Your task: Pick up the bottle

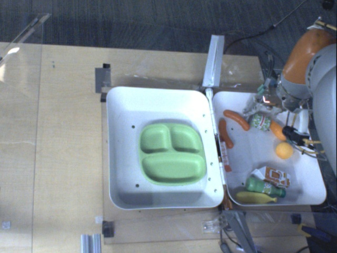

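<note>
The bottle [265, 186] is green and lies on its side near the front of the right bin [316, 194], just behind a yellow banana [255, 197]. My gripper [261, 105] hangs over the back of that bin, well behind the bottle. It is right above a small green-and-white can [259, 122]. Nothing shows between the gripper and the bottle but bare bin floor.
The right bin also holds two red sausages [236, 119], an orange carrot [277, 128], an orange ball [284, 151] and a small brown packet [277, 177]. In the left bin [121, 141] sits a green divided tray [172, 153]. A metal post [213, 62] stands behind the bins.
</note>
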